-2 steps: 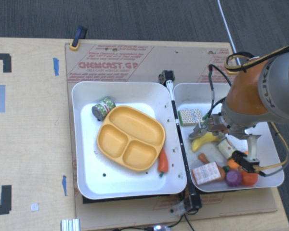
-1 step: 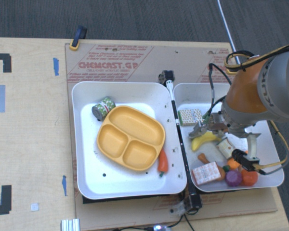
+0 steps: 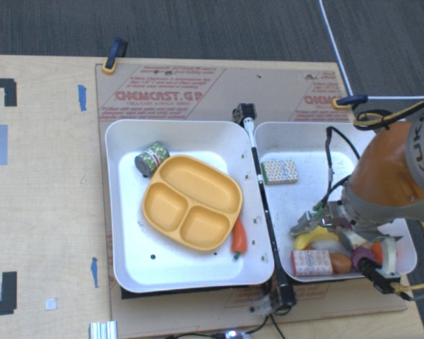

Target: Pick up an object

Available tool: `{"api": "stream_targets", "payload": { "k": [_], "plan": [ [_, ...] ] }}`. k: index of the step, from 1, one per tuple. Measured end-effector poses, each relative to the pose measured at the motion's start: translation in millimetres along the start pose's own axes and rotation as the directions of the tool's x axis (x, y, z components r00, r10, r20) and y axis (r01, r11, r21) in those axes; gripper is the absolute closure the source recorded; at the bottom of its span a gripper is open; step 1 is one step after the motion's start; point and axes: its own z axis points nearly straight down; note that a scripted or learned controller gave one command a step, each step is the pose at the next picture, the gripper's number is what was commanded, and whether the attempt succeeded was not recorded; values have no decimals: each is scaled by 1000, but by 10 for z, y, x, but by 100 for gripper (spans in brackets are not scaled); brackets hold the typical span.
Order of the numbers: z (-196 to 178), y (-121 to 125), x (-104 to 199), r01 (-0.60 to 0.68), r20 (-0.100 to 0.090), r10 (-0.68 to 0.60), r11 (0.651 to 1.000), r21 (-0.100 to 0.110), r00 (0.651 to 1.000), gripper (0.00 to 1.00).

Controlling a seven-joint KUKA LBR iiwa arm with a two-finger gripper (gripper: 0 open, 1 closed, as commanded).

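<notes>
Nearest the camera, along the front wall of the right bin (image 3: 283, 263), lie a small white-and-red packet (image 3: 311, 262), an orange-brown rounded item (image 3: 340, 263) touching its right side, and a dark purple piece (image 3: 361, 251) further right, partly under the arm; just behind the packet rests a yellow banana-like toy (image 3: 312, 241), with the gripper (image 3: 307, 224) directly over it, its metal fingers (image 3: 302, 226) reaching left from the grey wrist; whether the jaws are parted or closed cannot be told, and nothing is plainly seen between them; the arm's orange band (image 3: 381, 168) rises to the right above the bin's corner; in the front right corner of the left bin (image 3: 116, 189) an orange carrot toy (image 3: 239, 237) lies just beside the edge of a yellow three-compartment plate (image 3: 192, 202), which fills the middle of that bin; behind it, touching the plate's far left rim, a small green-labelled can (image 3: 151, 158) lies on its side; further back in the right bin a pale speckled sponge block (image 3: 280, 171) sits alone near the dividing wall; beyond both bins a brown printed board (image 3: 169, 90) covers the bench, with a yellow clamp (image 3: 113, 56) at its far left corner
</notes>
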Motion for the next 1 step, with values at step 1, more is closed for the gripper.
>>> {"api": "stream_targets", "payload": {
  "k": [1],
  "plan": [
    [-108, 24, -2, 0, 2, 0, 1000, -8, 1000, 100]
  ]
}}
